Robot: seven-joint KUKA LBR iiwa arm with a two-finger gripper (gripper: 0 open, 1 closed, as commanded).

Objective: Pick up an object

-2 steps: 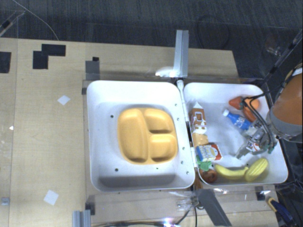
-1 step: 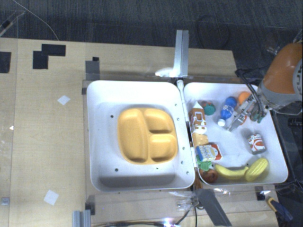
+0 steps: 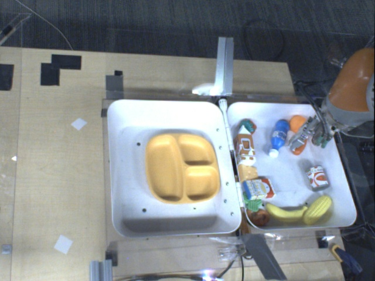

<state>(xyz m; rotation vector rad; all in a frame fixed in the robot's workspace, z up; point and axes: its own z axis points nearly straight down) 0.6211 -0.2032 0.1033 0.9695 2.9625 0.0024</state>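
Hovering over the orange carrot (image 3: 298, 134) in the right bin (image 3: 343, 174), jaws' state impossible to tell.

An orange ball (image 3: 299, 123) lay near the right bin's (image 3: 345, 215) far edge, just beside a blue bottle (image 3: 279, 136) lying tilted.

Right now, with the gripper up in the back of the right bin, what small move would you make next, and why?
Probably a short descent. The gripper sits over the orange object at the right bin's back, beside the blue bottle. Nothing shows between its fingers, so lowering onto that object looks the shortest route to a grasp.
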